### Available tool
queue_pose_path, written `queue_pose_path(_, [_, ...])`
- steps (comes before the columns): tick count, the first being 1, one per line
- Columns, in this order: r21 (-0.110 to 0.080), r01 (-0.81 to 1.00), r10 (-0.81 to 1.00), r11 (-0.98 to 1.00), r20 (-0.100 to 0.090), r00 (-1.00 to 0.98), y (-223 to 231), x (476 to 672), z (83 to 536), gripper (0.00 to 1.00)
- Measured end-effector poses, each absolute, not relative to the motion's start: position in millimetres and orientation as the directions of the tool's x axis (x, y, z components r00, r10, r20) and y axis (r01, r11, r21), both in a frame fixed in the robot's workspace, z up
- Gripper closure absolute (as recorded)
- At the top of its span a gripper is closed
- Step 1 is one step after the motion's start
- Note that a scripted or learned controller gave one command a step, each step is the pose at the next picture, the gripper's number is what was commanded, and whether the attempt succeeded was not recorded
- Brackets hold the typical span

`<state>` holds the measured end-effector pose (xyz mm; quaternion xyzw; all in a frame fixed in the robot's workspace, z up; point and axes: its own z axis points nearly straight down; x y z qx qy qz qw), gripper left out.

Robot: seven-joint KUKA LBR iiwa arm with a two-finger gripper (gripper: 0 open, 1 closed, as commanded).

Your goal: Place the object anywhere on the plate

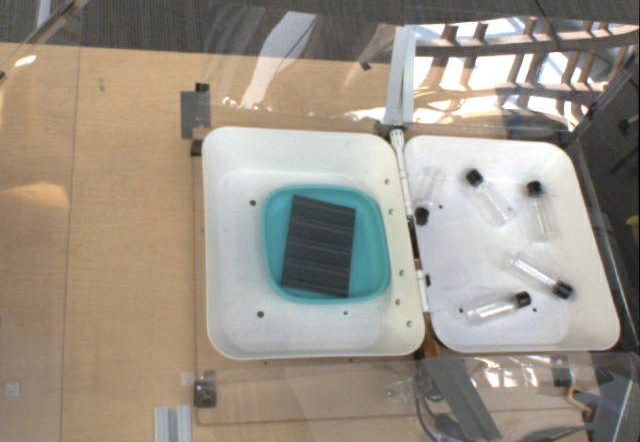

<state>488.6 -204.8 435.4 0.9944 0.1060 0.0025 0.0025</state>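
Observation:
A teal square plate sits in the middle of the left white bin. A dark grey ribbed rectangular block lies flat on the plate, slightly tilted, fully inside its rim. In the right white bin lie several clear vials with black caps, among them one near the top, one at the upper right and one near the bottom.
The two bins meet at a hinged seam down the middle. A metal frame stands behind the right bin. Bare wooden bench stretches to the left. Cables and brackets lie below the bins.

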Motion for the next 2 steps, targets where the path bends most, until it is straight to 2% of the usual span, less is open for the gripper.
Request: queue_pose_path(2, [0.005,0.21,0.21,-0.978,0.005,0.978,-204.9,488.5,435.7,0.0])
